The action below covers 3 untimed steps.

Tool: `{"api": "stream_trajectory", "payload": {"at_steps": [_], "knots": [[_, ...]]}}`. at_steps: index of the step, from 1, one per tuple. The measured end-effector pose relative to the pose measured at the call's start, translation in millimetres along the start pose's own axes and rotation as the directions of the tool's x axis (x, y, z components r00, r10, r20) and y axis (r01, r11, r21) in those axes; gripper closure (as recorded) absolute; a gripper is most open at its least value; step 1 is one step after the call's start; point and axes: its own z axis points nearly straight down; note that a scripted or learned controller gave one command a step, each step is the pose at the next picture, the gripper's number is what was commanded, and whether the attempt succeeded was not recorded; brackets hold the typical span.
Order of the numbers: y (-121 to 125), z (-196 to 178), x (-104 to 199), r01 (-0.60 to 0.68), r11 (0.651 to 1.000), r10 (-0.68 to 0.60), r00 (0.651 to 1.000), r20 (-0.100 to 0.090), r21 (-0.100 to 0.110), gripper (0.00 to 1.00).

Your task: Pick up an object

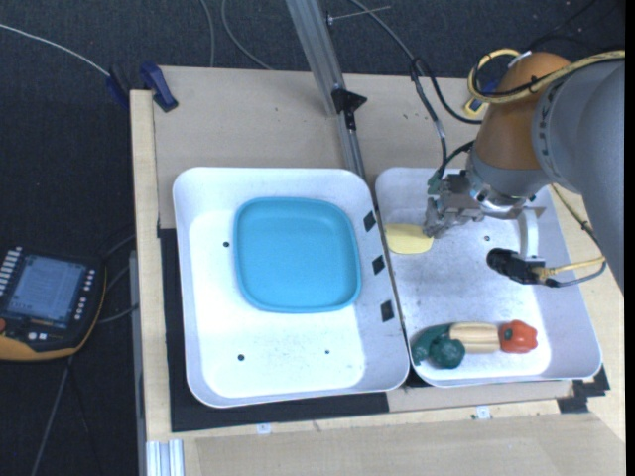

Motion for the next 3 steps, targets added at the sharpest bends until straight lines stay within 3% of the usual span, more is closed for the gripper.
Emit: {"api": "stream_trajectory", "payload": {"at_steps": [3], "knots": [[6.3,-161.2,-11.4,0.003,1.000,-0.003,1.000,-0.002,-0.004,1.00]]}}
